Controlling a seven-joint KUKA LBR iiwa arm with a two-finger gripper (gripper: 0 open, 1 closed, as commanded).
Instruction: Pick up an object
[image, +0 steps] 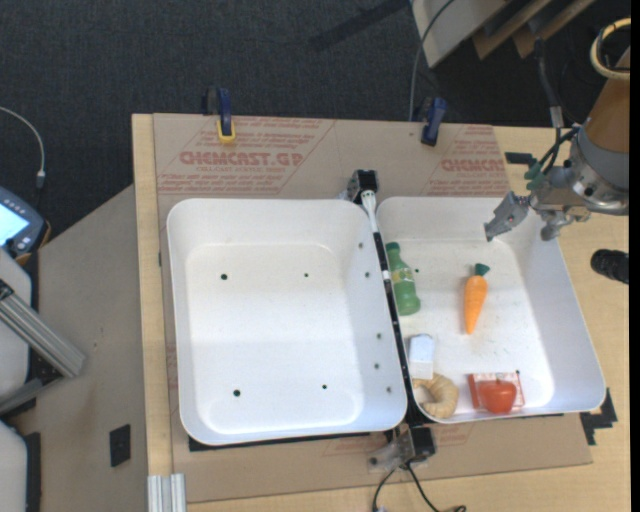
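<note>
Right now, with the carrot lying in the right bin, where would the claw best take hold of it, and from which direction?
Probably across the orange body of the carrot, about midway along, coming straight down from above. It lies flat and roughly lengthwise toward the camera, green top at the far end, so the fingers would close on its long sides. Bare floor of the right bin lies either side of it. The claw hangs above the bin's far right corner.

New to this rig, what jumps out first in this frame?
The color is all in the right bin: an orange carrot mid-bin, a green bottle along its left wall, and a red item, a tan pastry-like piece and a small white block at its near edge. The gripper hangs over that bin's far right corner, fingers spread, holding nothing. The left bin is plain white.
</note>
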